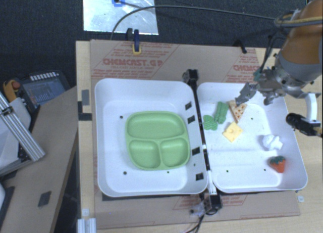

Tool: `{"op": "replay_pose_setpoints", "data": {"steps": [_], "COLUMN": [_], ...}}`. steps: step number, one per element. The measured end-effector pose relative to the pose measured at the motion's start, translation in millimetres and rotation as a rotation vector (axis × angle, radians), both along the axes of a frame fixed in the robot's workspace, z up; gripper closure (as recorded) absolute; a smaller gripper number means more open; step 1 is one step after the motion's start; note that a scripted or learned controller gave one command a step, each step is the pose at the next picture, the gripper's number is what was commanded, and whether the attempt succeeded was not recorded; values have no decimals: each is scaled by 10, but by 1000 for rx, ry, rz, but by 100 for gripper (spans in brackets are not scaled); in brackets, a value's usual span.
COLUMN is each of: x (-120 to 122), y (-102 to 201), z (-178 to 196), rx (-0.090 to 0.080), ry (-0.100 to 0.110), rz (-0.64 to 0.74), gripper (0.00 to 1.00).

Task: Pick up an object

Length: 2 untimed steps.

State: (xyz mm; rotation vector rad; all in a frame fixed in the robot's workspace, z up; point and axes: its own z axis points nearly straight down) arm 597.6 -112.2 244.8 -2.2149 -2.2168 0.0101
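Claw [246,95] in right bin [252,176], grip state unclear, tips just above cracker wedge [237,111]; cheese [232,132] nearby.

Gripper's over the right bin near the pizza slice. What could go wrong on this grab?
1. Clutter: the pizza slice lies close beside the green toy, with the cheese wedge just below. The gripper, hovering at the slice's upper edge, may nudge or catch a neighbour instead.
2. The slice looks flat on the right bin floor, so the grab could slide off and come up empty.
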Motion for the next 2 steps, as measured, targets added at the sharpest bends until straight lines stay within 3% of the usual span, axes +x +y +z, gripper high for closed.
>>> {"op": "replay_pose_setpoints", "data": {"steps": [1,2], "x": [22,31], "y": [2,57], "z": [64,-359], "rx": [-1,-1], "ry": [-11,-10], "rz": [2,1], "gripper": [0,0]}}
